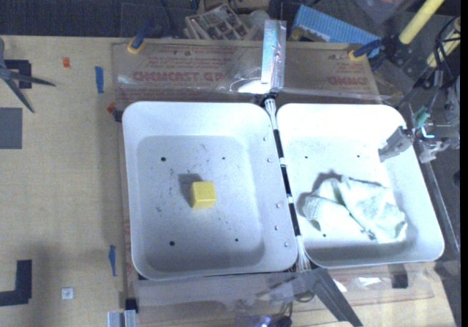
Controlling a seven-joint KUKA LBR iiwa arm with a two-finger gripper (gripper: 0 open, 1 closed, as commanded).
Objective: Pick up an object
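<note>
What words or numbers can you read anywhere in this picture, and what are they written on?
Red print on the cardboard sheet behind the left bin: too blurred to read for sure.
Red print on the cardboard behind the right bin: also blurred, unreadable.
Yellow block: no writing visible.
Crumpled white cloth: no writing visible.

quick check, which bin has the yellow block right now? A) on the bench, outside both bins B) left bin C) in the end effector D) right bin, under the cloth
B. The yellow block sits alone on the floor of the left bin; the right bin holds a crumpled white cloth, and the end effector hangs over the right bin's far right edge, apart from the block.
</note>
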